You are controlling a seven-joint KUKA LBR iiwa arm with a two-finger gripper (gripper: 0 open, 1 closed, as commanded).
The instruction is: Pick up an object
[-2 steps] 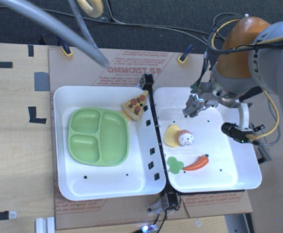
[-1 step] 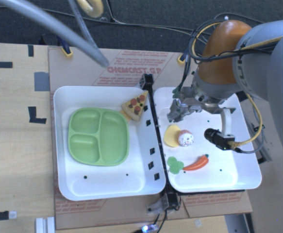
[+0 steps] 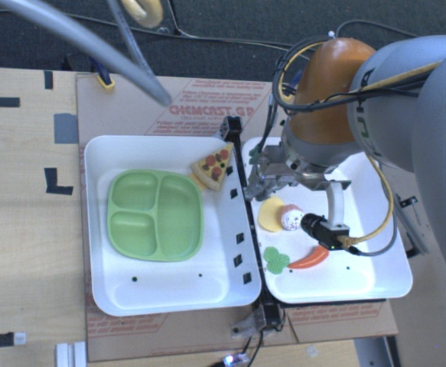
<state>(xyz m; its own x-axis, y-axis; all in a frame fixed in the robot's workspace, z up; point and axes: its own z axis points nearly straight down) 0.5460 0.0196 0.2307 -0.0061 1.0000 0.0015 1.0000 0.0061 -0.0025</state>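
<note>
Yellow toy [image 3: 271,216] just below fingers [image 3: 262,187], right bin [image 3: 376,281]

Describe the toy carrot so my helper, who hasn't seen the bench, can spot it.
Find the right bin, under the arm. Near its front edge lies the carrot, below the yellow piece. It is the one orange thing there, long and tapered, with a green leafy top at its left end.

The bench [image 3: 24,205] is viewed from one fixed camera mounted above, angled downward at a slant; both white bins [image 3: 100,281] are framed fairly closely, side by side.
</note>
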